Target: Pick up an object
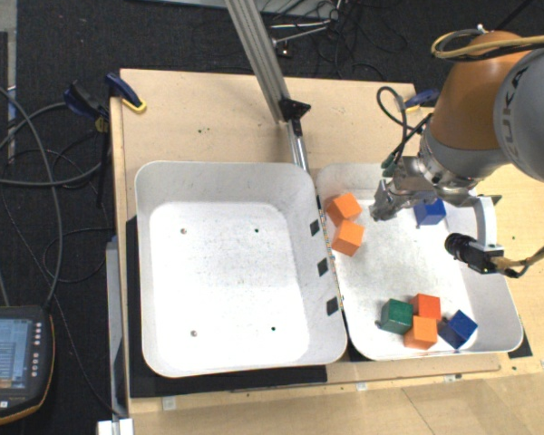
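Observation:
My gripper [383, 209] hangs low over the back half of the right bin [394, 270], pointing down and to the left. A blue block [431, 213] lies just to its right, partly hidden under the wrist. Two orange blocks [344, 207] [348, 238] sit left of the gripper, close to the bin's left wall. At the bin's front right lies a cluster: a green block [398, 315], two orange blocks [427, 305] [422, 333] and a blue block [458, 328]. No block shows between the gripper's tips.
The left bin [163, 243] lies beside the right one, with black clips on the shared edge. A metal pole [258, 48] slants in from the back. A cable and a black fitting [470, 252] hang off the wrist over the right bin.

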Action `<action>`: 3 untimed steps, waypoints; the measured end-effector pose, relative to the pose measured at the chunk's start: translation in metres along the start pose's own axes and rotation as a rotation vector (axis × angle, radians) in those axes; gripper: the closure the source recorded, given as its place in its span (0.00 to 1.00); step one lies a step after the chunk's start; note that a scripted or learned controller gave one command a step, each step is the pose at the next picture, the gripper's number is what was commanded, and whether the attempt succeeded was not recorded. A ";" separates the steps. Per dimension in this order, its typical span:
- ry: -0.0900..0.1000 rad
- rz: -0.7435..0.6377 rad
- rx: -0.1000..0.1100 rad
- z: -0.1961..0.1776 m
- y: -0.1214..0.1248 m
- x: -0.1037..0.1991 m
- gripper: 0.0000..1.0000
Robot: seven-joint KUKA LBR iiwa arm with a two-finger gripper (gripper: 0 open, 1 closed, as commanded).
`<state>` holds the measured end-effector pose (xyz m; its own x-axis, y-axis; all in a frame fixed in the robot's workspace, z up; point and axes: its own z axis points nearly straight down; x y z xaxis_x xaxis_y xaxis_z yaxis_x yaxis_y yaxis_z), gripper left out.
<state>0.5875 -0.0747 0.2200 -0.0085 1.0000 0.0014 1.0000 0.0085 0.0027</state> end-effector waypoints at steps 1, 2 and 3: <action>0.001 0.001 0.000 -0.014 0.004 0.053 1.00; 0.000 0.001 0.001 -0.019 0.004 0.099 1.00; -0.001 0.001 0.003 -0.008 0.007 0.147 1.00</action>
